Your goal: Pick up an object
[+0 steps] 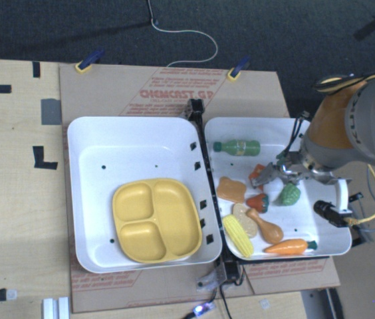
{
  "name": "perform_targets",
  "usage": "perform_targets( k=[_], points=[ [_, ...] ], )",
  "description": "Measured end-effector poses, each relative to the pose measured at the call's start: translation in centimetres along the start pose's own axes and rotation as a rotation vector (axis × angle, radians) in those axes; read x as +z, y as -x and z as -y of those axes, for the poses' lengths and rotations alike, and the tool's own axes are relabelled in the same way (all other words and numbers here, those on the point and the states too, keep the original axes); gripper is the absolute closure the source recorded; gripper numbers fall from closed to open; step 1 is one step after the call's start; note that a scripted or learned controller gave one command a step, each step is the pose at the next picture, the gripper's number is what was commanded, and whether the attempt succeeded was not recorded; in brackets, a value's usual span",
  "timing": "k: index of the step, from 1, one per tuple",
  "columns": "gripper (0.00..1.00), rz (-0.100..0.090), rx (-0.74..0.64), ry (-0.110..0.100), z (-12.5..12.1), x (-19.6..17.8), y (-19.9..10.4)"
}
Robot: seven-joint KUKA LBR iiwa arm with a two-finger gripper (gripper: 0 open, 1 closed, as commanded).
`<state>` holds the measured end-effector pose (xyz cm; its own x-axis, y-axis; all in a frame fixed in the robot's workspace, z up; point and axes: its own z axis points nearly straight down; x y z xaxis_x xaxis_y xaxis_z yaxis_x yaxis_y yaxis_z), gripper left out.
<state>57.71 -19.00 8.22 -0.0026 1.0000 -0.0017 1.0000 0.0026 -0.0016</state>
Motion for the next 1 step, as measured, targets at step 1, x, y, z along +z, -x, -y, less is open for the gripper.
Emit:
perform_targets(
  k=[1],
  points=[
    [1.0, 0.0, 0.0, 0.003, -0.1, -1.31, -0.01]
  ],
)
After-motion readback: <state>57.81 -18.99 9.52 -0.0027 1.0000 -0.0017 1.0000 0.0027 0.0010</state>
